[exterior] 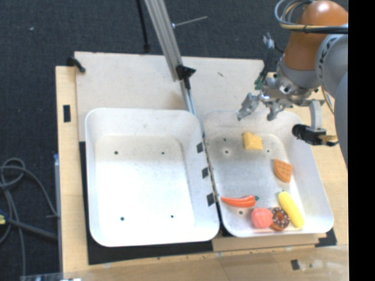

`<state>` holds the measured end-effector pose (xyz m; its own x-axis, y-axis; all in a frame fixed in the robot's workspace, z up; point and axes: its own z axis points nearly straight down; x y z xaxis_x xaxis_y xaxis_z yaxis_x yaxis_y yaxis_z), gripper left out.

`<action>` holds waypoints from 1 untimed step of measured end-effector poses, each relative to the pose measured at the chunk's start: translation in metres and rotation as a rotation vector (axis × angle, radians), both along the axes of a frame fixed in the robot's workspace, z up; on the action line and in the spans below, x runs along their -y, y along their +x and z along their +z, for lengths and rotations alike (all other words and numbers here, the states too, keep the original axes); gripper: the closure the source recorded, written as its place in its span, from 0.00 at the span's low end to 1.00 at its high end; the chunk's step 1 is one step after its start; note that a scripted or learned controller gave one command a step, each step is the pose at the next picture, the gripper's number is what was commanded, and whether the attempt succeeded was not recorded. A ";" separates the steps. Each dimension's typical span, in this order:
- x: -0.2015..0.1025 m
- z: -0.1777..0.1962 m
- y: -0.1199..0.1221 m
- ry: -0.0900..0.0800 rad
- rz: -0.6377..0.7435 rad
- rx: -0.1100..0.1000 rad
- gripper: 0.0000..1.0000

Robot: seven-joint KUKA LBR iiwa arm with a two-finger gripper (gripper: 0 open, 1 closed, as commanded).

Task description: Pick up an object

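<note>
- Camera view, looking down at a slant: two shallow white bins sit side by side on a pale wooden bench (129,78), the left bin (99,127) and the right bin (319,198) touching along their inner edges.
- Grey arm with an orange band (310,34) reaches in from the right and hangs over the far rim of the right bin.
- Its two-finger gripper (261,110) points down, and its metal fingers (247,107) stand apart with nothing between them.
- Just below the gripper, near the far end of the right bin, lies a small yellow wedge-shaped block (253,141), apart from the fingers.
- Toward the right wall of the same bin, about midway along it, sits an orange rounded piece with a ridged face (283,170).
- Near the front of the right bin lies a long red-orange chili pepper with a green tip (239,201), stretched across the floor.
- In the front right corner there is a cluster: a pink rounded fruit-like piece (262,218), a small dark red speckled round piece (280,219) just beside it, and a yellow corn-like cob (290,209) lying slantwise against them.
- A slanted aluminium bar (164,28) rises from the far edge of the bench, between the two bins.
- Dark cables (23,186) trail on the floor to the left of the bench.
</note>
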<state>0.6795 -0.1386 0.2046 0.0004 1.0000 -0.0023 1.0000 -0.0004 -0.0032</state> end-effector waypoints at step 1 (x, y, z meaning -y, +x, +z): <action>0.002 -0.062 -0.006 0.000 -0.002 -0.001 0.00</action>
